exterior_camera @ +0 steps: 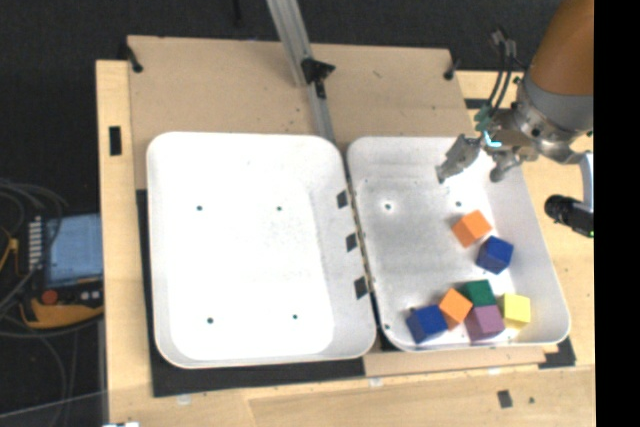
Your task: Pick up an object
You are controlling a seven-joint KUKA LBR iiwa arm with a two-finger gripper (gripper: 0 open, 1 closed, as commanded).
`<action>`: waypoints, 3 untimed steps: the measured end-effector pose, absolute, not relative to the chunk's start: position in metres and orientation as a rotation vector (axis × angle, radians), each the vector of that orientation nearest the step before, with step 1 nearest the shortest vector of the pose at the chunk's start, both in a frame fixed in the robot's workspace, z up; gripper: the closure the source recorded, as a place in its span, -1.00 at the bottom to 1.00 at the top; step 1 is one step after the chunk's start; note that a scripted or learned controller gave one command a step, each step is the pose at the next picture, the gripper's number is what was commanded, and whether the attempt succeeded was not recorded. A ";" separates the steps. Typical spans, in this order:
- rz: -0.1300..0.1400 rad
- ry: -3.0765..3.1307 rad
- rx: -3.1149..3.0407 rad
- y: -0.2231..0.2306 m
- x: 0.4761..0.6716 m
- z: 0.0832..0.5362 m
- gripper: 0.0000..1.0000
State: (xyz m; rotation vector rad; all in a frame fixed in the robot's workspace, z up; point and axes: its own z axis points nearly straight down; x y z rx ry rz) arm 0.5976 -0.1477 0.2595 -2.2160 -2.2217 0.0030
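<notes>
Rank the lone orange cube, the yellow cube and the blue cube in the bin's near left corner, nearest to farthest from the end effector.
From the end effector:
1. Lone orange cube, just below it.
2. Yellow cube, near the bin's front right edge.
3. Blue corner cube, front left of the cluster.

Wooden bench [115, 215] bears left bin [245, 245], right bin [400, 185].

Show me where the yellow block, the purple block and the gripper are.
yellow block [517, 308], camera view, on its top face.
purple block [485, 320], camera view, on its top face.
gripper [478, 166], camera view, midway between its two fingertips, above the right bin.
</notes>
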 end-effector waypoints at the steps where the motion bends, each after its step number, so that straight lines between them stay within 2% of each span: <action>1: -0.003 -2.225 -2.218 -0.147 0.599 0.262 -1.00; 2: 0.008 -2.218 -2.221 -0.152 0.593 0.201 -1.00; 3: 0.007 -2.217 -2.224 -0.152 0.588 0.157 -1.00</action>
